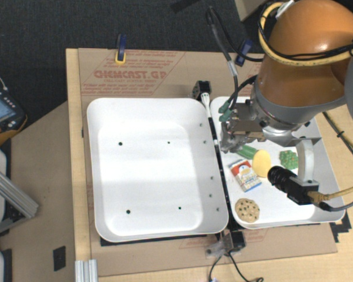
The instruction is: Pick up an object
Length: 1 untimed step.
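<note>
- A yellow lemon-shaped toy (261,162) lies just right of and below the end effector (232,138), in the right bin (323,211); a green strip (246,152) lies between them, touching or nearly touching the yellow toy.
- A red-and-white carton (246,175) sits directly below the end effector, a round cookie (246,210) farther below, and a green block (288,158) off to its right.
- The end effector hangs low over the right bin's left wall, beside the seam with the left bin (150,166); whether it is clenched or released cannot be told, and nothing shows in its grip.
- Judgement: the pick is not yet made. With 5 items crowded together, a clean grasp likely calls for centring over 1 piece, away from the bin wall.
- The 2 bins rest on a cardboard-covered counter (138,72).
</note>
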Each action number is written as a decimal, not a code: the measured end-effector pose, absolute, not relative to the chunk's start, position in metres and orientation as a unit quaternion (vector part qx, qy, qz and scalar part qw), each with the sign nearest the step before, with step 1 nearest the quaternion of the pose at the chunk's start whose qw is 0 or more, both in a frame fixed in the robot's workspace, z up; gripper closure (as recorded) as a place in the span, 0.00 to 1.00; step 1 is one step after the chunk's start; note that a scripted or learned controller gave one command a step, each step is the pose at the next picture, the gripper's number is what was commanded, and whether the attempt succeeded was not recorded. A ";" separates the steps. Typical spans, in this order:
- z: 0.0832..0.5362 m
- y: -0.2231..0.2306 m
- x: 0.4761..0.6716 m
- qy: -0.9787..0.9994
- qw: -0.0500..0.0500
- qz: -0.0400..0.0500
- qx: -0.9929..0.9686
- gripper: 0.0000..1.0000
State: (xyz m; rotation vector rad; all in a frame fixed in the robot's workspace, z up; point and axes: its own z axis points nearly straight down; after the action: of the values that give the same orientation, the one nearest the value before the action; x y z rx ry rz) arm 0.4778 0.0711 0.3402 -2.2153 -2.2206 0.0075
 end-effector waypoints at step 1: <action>0.325 -0.005 0.479 -0.704 0.000 0.002 -0.710 1.00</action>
State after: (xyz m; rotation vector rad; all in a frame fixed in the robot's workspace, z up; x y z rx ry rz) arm 0.4790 -0.0049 0.3246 -2.2305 -2.2111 0.0061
